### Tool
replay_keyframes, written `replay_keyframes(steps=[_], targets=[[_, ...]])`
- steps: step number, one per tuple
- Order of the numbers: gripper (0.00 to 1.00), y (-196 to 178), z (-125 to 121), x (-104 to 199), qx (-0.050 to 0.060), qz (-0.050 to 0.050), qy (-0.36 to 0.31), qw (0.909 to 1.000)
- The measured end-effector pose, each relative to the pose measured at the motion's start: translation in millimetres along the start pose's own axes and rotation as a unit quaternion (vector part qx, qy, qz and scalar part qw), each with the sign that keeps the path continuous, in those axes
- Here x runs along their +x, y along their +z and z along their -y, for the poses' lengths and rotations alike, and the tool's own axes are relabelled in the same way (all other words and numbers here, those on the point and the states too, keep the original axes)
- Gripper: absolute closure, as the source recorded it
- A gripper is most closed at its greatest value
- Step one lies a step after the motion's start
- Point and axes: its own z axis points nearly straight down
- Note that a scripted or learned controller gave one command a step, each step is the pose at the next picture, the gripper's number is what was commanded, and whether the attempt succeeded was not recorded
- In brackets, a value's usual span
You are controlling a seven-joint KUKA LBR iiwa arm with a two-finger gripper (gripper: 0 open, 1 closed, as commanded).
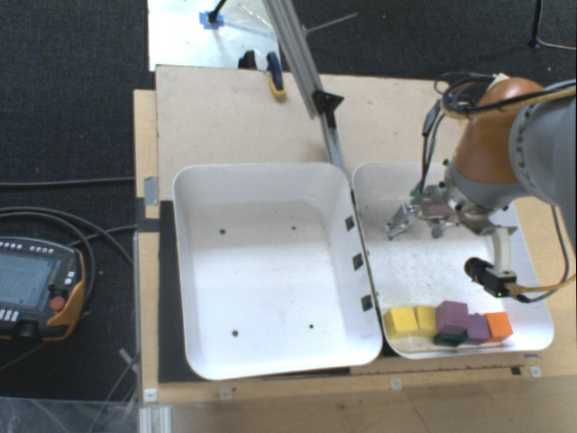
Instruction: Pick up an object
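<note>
Several small blocks lie along the front edge of the right bin (379,188): two yellow blocks (402,321), a large purple block (452,314), a smaller purple block (477,329), a dark green block (449,338) and an orange block (499,325). My gripper (416,227) hangs over the middle of the right bin, well behind the blocks. Its metal fingers (396,226) stand spread, open, with nothing between them. The grey arm with its orange band (487,142) comes in from the right.
The left bin (194,188) sits beside the right one, their rims touching. A slanted metal rod (297,43) crosses the bench at the back. A teach pendant (36,287) lies on the floor at left.
</note>
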Motion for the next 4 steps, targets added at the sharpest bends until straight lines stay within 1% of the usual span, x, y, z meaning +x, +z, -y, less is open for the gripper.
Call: replay_keyframes(steps=[1, 2, 3, 4], targets=[[0.0, 9.7, 38.6, 3.5, 0.0, 0.001, 0.003, 1.0], [1.0, -2.7, 35.5, 2.7, -0.004, 0.001, 0.002, 1.0], [1.0, -53.4, 71.0, -59.5, -0.005, 0.003, 0.006, 1.0], [1.0, -85.9, -69.5, -10.1, -0.007, 0.002, -0.002, 1.0]])
